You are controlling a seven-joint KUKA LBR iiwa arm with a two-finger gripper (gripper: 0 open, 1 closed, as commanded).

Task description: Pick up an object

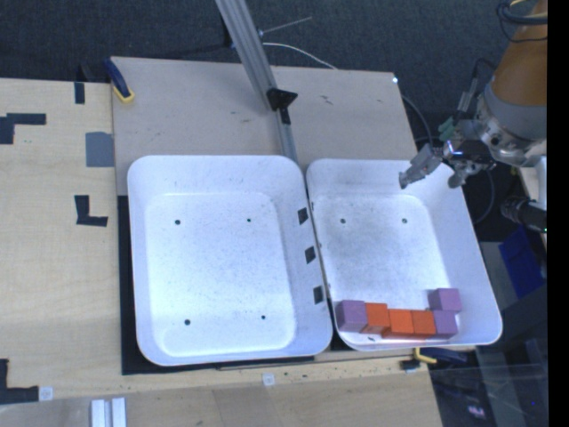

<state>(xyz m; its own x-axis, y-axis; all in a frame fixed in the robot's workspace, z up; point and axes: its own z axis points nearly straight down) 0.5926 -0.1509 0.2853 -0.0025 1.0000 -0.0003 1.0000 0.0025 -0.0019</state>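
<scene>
Several small blocks lie in a row along the near edge of the right bin (pixel 462 238): a purple block (pixel 352 313) at the left, orange blocks (pixel 402 320) in the middle, and purple blocks (pixel 444 301) at the right end. My gripper (pixel 437 170) hangs over the bin's far right corner, well away from the blocks. Its two fingers stand spread apart with nothing between them.
The left bin (pixel 142 238) sits beside the right one, joined by black clips. A slanted metal pole (pixel 253 56) rises behind the bins. Cables run by the far right corner of the bench.
</scene>
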